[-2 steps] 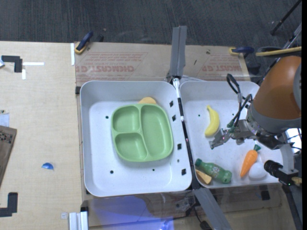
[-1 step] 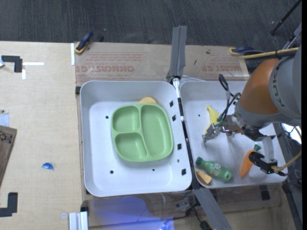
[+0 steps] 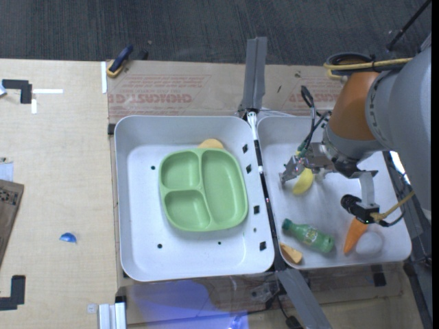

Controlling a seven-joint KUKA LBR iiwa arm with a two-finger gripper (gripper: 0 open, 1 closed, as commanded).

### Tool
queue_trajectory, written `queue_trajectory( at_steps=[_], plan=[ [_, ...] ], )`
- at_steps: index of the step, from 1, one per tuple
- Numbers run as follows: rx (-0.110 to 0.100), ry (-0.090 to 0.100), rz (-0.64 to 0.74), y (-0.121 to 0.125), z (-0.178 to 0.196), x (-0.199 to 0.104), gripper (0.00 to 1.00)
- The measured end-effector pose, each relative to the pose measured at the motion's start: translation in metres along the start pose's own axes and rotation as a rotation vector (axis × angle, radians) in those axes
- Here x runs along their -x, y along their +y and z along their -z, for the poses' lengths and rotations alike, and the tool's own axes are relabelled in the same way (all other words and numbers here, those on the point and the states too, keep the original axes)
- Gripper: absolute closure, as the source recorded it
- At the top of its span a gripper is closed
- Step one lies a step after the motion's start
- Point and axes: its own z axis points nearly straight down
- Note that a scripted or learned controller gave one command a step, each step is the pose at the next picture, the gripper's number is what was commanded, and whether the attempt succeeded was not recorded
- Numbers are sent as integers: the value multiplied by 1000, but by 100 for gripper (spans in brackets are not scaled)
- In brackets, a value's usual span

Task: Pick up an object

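In the right bin (image 3: 391, 252), my gripper (image 3: 295, 173) hangs low over the bin floor near the left wall. A small yellow fruit-like piece (image 3: 303, 182) lies right at its tip, touching or nearly touching it. A green bottle (image 3: 309, 235) lies on its side toward the front of the same bin. An orange carrot (image 3: 354, 234) leans to the right of the bottle, and a small orange wedge (image 3: 291, 253) sits in the front left corner. The grey arm with its orange band (image 3: 353, 108) comes in from the right above the bin.
The left bin (image 3: 137, 252) holds a green divided plate (image 3: 204, 188) with a small yellow item (image 3: 212, 144) behind its far rim. A grey upright post (image 3: 255, 74) stands behind the wall between the bins. Black cables (image 3: 363, 208) hang over the right bin.
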Motion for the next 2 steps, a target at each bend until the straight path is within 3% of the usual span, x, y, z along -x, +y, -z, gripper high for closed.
queue_trajectory(
  at_steps=[1,2],
  plan=[
    [-3,-3,3,0,7,1,100],
    [2,-2,178,64,105,-81,100]
  ],
)
